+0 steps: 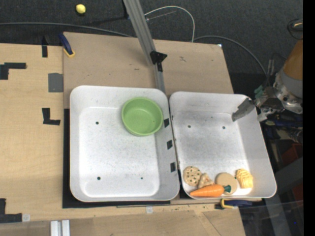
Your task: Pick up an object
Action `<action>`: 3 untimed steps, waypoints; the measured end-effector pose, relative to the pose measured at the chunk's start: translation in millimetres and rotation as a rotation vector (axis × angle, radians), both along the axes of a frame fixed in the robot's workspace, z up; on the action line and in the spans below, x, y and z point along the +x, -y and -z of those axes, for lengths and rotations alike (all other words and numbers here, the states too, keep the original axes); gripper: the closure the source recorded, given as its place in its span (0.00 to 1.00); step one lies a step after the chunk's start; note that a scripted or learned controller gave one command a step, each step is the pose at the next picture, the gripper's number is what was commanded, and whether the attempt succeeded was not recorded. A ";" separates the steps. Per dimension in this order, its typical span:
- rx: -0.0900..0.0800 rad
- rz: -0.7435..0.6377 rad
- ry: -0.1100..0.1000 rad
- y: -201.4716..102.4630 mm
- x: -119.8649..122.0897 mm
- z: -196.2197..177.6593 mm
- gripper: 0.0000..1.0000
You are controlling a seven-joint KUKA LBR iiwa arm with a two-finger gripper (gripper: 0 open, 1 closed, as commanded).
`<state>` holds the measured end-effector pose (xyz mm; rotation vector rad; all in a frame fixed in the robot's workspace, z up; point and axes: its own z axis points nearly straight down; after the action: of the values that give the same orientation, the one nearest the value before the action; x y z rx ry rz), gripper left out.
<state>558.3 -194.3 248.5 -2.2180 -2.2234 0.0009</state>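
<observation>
While your arm (290, 77) reached in from three o'clock, its gripper (243, 108) hung over the upper right edge of the right bin (216, 132), and you could not tell how it was set or whether it had anything. Down at five o'clock in that bin lay a carrot (209, 191), a cookie (191, 174), a round bun (226, 180) and a yellow piece (244, 178), all close together. A green bowl (142, 116) sat at twelve o'clock in the left bin (98, 151).

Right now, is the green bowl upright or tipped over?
Upright: the green bowl sits in the left bin, its round open mouth facing up.
</observation>
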 end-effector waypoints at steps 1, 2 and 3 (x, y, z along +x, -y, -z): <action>0.000 0.000 0.000 0.0 0.0 0.0 0.00; 0.000 0.000 -0.006 -3.0 7.7 59.6 0.00; 0.001 0.002 -0.007 2.0 0.2 120.4 0.00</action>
<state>558.5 -196.3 128.1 -2.2158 -2.2173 0.0077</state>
